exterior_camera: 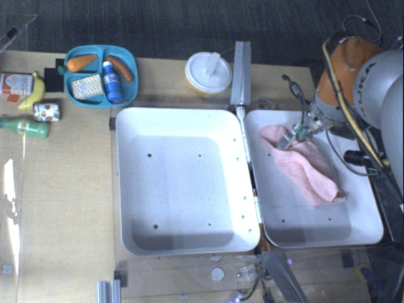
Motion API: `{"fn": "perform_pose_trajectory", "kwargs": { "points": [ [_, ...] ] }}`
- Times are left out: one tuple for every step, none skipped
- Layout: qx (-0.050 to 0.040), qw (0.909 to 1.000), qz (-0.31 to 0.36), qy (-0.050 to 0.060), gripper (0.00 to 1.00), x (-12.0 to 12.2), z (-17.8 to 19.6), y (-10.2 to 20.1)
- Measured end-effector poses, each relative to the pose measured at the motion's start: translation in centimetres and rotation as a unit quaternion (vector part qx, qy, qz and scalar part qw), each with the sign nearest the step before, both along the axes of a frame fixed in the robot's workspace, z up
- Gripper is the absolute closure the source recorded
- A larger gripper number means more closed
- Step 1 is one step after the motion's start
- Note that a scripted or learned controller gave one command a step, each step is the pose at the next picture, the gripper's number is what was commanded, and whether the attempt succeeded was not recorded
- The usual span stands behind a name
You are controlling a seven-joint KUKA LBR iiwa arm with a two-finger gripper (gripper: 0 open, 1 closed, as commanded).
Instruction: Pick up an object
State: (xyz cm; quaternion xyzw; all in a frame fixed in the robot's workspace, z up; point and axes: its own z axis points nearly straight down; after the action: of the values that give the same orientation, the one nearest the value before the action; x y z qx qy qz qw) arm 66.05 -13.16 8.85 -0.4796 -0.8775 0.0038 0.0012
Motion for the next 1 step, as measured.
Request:
{"fn": "perform_pose_trajectory", "kwargs": {
  "points": [
    [-0.0014,0.9999,0.002,-0.01,1.0,0.48,1.38,0.11]
  ]
}}
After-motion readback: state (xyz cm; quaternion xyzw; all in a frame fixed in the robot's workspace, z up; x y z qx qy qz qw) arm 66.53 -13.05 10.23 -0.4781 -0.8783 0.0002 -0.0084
